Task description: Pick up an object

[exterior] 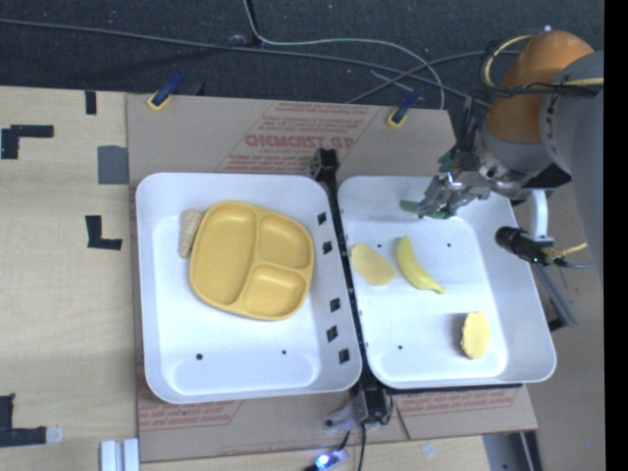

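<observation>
A pale wooden counter point(59, 292) carries a printed cardboard sheet point(294, 135), with black tape marks point(98, 234) on its left. Beyond lies dark carpet point(118, 27), crossed by cables point(324, 42).

Robotics lab, taped cardboard-topped bench point(294, 130), two white bins point(157, 263), trailing cables point(324, 42)

Arm point(574, 96): grey housing with a rounded orange band point(535, 81) above the wrist. Wrist assembly — metallic, silver-grey with dark fittings — ends in a small gripper point(435, 204). A white bracket with a black cylindrical fitting point(520, 241) is mounted alongside.
</observation>
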Robot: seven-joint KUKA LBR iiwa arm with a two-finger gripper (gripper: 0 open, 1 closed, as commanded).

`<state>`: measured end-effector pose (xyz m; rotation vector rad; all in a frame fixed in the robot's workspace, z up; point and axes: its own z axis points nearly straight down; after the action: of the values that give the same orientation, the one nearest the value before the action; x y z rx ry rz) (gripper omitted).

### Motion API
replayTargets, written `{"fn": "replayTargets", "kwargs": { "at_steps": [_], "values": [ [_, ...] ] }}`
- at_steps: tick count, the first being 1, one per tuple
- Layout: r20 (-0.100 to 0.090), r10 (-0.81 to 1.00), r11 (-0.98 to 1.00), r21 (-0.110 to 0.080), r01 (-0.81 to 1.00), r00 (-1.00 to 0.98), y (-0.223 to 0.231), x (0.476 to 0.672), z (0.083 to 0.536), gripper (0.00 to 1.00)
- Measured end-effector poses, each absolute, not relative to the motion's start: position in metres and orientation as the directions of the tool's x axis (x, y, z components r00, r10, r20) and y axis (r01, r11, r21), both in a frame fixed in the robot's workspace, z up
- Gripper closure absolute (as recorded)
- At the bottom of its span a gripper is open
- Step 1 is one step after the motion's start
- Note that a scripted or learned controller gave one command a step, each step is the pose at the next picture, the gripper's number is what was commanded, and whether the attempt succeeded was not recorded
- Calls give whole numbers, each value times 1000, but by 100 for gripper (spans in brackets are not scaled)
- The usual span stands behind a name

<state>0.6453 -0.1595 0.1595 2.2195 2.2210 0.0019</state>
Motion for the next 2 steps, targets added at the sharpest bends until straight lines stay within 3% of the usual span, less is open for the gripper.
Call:
{"fn": "replayTargets", "kwargs": {
  "at_steps": [1,2],
  "values": [
    [-1,1000,2,3,1000,-2,-157,645,223,100],
    [-1,1000,1,-2,1000,-1,-157,645,209,100]
  ]
}}
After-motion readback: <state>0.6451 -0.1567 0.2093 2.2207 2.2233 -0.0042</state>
